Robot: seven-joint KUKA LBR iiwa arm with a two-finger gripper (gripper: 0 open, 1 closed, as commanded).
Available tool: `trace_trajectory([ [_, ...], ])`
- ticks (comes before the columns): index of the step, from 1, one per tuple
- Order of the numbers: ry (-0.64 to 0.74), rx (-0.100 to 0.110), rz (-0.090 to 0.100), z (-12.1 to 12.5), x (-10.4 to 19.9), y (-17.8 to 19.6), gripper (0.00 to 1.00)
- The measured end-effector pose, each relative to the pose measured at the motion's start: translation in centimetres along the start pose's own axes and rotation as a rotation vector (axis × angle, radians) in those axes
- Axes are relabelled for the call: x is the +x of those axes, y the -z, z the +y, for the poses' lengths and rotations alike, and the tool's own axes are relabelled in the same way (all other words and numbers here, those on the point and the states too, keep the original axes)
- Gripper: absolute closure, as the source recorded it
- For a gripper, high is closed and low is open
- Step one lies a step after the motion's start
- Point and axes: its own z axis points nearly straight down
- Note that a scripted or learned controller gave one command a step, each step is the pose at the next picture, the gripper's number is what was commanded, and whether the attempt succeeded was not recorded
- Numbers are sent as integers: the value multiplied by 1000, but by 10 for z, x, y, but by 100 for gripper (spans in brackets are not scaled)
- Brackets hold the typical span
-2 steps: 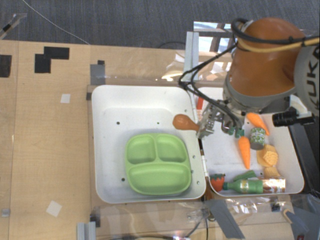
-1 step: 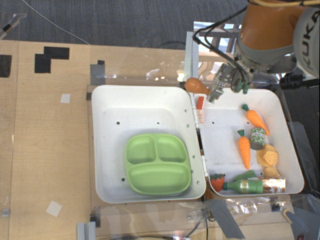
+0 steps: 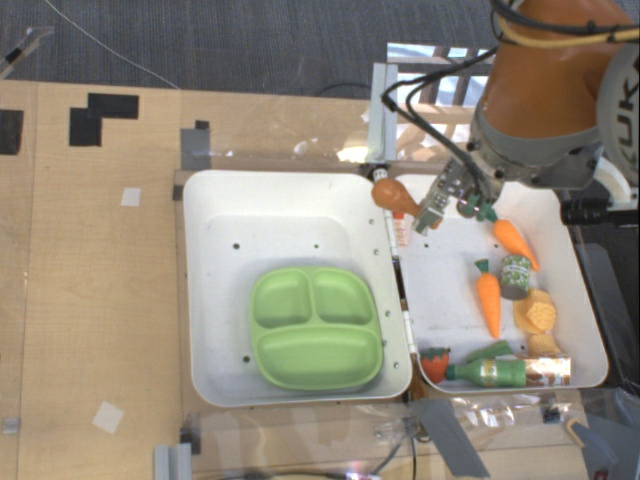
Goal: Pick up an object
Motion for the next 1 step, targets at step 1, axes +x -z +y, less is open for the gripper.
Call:
trace_trajectory([
  [1,6,-5,-8,2,-1,13,100],
])
